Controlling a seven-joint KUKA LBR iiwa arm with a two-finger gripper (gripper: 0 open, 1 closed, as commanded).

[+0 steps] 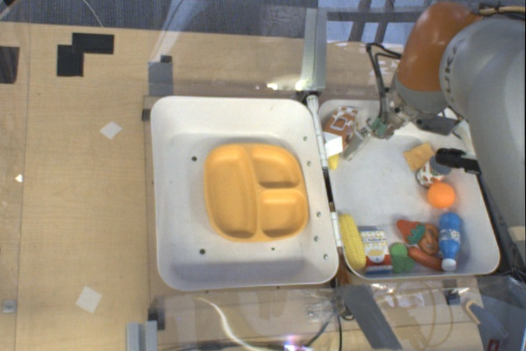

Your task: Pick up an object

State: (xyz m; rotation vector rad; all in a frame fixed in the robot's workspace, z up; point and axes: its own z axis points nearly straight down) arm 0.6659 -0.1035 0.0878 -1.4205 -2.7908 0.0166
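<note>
Reaching into right bin (485,259) | gripper (367,133) hangs at 11 o'clock of that bin, just beside brown snack packet (341,122) | whether it grips, you cannot tell from here | you should lower straight over packet, keep away from bin wall, close only when centred.

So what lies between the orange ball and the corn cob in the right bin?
In the camera view, bare white bin floor fills most of the stretch between the orange ball and the corn cob; the red toy cluster sits just below that line.
</note>
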